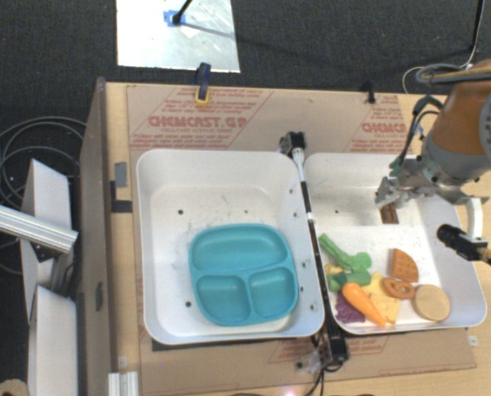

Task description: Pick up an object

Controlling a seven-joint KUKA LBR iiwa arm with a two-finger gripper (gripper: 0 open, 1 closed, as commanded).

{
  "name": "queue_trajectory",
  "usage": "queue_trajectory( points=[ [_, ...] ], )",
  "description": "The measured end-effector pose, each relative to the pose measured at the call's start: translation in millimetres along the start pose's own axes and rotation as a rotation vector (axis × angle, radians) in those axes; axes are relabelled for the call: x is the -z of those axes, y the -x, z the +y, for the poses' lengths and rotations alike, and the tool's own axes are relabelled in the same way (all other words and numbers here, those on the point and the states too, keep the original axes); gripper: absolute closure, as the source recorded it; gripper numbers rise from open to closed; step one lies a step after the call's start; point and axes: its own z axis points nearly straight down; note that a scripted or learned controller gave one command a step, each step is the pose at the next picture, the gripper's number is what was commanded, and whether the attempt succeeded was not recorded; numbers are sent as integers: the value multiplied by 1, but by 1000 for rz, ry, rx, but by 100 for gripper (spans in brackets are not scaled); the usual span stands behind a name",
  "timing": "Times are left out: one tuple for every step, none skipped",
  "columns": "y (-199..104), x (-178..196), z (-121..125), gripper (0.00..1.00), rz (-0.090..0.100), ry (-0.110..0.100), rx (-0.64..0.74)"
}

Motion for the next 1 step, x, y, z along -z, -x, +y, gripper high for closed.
queue_trajectory(
  points=[
    [-78,36,16,100,1,0,5]
  ],
)
